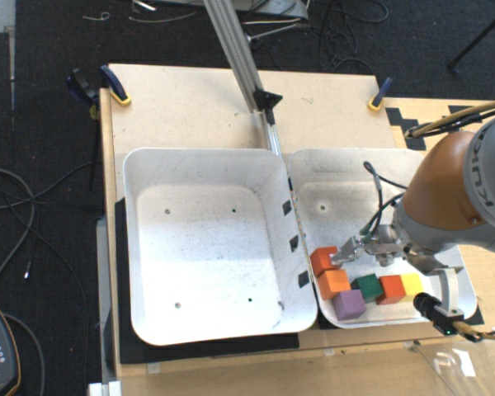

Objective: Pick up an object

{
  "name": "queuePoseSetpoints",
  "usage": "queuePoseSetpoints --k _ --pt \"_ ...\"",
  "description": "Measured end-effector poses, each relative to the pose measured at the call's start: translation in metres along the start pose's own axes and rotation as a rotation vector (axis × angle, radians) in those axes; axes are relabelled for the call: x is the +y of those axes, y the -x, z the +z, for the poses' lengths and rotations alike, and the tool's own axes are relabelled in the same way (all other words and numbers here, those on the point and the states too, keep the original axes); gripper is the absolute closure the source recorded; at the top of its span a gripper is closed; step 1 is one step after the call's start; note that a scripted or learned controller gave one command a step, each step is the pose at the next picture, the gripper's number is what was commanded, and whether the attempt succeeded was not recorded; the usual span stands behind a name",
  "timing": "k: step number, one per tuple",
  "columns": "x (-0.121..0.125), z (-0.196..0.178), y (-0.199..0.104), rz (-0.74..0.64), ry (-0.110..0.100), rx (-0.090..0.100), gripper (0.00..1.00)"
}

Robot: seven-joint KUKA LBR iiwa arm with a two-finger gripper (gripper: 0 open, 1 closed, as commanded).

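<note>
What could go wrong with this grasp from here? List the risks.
1. The blocks sit packed together in the right bin's near corner: red, orange, purple and green touch, so fingers may not fit between them.
2. The gripper is at the red block beside the bin's left wall; it could strike the wall or shove the block.
3. A loose cable by the wrist could snag.

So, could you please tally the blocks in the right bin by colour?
Red-orange: 2
Orange: 1
Green: 1
Yellow: 1
Purple: 1
Total: 6 blocks
</note>
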State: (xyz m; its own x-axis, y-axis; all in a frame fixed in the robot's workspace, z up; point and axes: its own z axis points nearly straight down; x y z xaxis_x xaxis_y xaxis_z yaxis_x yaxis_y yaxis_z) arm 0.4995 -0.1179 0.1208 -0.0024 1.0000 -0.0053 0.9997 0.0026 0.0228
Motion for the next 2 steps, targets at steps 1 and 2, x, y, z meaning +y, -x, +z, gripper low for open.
queuePoseSetpoints --k 1,2 --pt "0.034 0.009 -0.004 0.007 0.013 -0.001 0.0" --pt "0.089 0.008 -0.006 -0.002 -0.006 0.002 0.0"
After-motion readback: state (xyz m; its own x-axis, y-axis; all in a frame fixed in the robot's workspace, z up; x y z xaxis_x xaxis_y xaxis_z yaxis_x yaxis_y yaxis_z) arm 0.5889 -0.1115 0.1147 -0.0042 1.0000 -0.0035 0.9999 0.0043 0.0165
